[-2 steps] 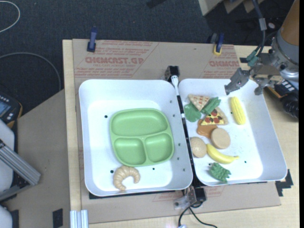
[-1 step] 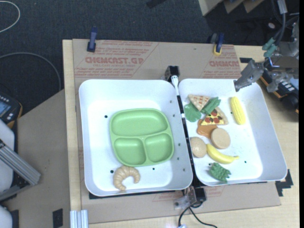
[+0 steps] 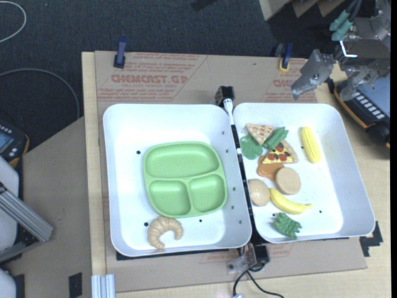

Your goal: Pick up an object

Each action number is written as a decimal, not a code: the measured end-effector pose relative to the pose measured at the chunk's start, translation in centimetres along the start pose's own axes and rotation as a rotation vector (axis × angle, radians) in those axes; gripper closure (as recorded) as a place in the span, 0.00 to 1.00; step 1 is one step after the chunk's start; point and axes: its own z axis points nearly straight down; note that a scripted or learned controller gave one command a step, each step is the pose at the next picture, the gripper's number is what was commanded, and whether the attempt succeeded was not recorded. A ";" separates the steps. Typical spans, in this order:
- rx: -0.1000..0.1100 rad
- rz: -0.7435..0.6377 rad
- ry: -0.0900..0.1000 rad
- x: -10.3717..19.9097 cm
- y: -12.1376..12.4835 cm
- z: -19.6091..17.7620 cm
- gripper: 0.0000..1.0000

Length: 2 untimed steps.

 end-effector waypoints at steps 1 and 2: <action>0.007 0.009 -0.003 -0.4 0.1 -0.5 1.00; 0.024 0.018 -0.004 -7.3 -0.3 10.3 1.00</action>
